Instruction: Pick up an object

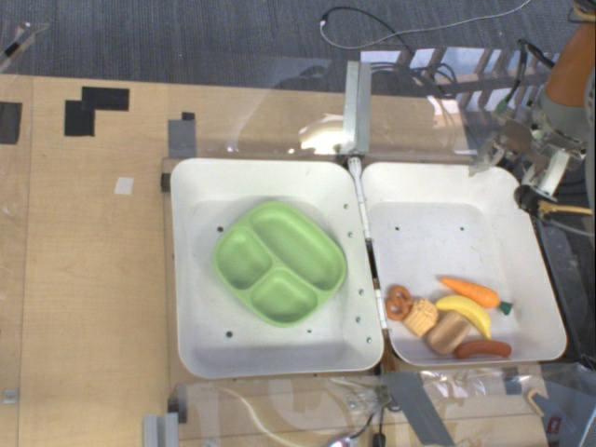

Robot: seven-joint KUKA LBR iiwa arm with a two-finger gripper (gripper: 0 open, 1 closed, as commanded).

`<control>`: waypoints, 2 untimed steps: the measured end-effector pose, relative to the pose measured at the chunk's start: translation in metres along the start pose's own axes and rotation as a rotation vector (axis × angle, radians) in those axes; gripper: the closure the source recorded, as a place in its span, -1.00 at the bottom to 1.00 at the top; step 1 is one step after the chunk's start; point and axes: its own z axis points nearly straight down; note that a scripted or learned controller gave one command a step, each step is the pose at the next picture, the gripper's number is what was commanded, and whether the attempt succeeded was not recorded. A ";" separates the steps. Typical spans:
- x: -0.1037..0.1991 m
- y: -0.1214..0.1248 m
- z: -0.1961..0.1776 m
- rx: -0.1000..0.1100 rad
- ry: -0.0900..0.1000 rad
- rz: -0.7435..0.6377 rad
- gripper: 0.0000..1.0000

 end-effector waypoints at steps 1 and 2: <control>-0.013 -0.079 0.100 0.005 0.000 -0.084 -1.00; -0.045 -0.076 0.061 0.002 0.001 -0.082 -1.00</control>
